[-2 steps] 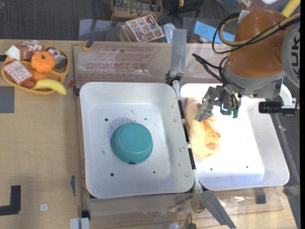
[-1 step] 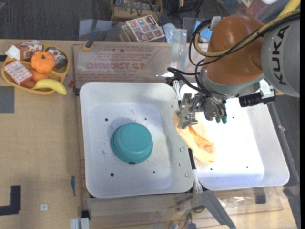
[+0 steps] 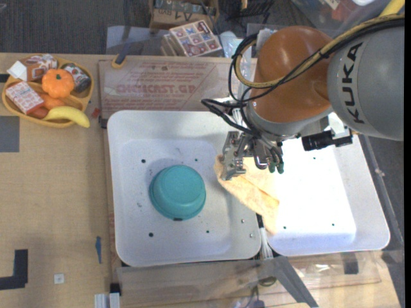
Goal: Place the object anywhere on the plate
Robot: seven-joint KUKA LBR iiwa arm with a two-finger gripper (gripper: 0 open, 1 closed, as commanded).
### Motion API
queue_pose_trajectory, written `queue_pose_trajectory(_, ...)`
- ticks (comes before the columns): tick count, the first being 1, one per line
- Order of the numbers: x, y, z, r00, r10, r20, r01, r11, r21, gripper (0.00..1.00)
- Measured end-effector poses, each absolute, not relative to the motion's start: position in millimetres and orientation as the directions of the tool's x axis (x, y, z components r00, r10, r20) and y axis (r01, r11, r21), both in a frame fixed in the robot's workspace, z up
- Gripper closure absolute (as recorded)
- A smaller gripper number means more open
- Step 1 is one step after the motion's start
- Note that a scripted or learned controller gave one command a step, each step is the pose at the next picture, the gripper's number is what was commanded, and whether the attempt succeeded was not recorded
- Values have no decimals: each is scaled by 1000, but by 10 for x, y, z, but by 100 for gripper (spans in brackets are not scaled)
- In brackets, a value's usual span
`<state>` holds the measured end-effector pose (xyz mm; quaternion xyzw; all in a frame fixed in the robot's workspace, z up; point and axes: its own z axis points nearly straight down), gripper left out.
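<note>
Cloth (image 3: 252,191), soft and yellow, is seen draped over the edge where the two white bins meet. Its top corner is pinched between the closed fingers of the gripper (image 3: 234,166). The teal plate (image 3: 178,191) is seen upside down in the left bin (image 3: 128,140), apart from the cloth.

Grey arm (image 3: 359,76) reaching from right, gripper (image 3: 247,160) pointing down, low

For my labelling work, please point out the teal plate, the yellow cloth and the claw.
teal plate (image 3: 178,192), camera view, centre of its round top.
yellow cloth (image 3: 257,194), camera view, middle of the cloth, on the bins' shared edge.
claw (image 3: 247,162), camera view, between its fingertips, above the cloth.
</note>
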<state>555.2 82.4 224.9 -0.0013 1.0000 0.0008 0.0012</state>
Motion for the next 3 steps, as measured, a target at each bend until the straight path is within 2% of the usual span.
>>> queue_pose_trajectory(1, 5594, 1376, 2211, -1000, -6, -7, -6, 1000, 3, 100)
queue_pose_trajectory(2, 5487, 1888, 2247, -1000, -6, -7, -6, 1000, 4, 100)
queue_pose_trajectory(3, 5487, 1887, 2247, -1000, -5, -7, -5, 1000, 4, 0)
